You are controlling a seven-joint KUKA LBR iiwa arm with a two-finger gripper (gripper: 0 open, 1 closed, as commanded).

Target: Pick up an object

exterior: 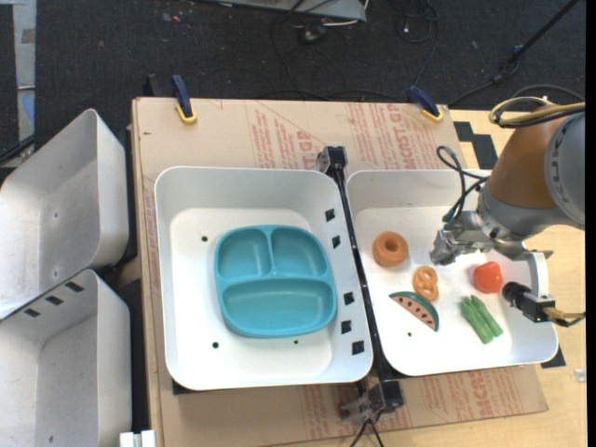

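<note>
The right bin (391, 194) holds several toy foods. An orange doughnut (390, 249) lies near its left side, a small pretzel (426, 281) below and right of it, and a watermelon slice (415, 309) under that. A red tomato (487, 276) and a green bean pod (481, 318) lie further right. My gripper (446, 249) hangs low over the bin, between the doughnut and the tomato and just above the pretzel. Nothing shows between its tips.
The left bin (177, 250) holds a teal divided plate (275, 280). A black divider (346, 240) runs between the bins. Two spare white bins (56, 212) lean at the far left. Clamps (183, 101) hold the cardboard base at the back.
</note>
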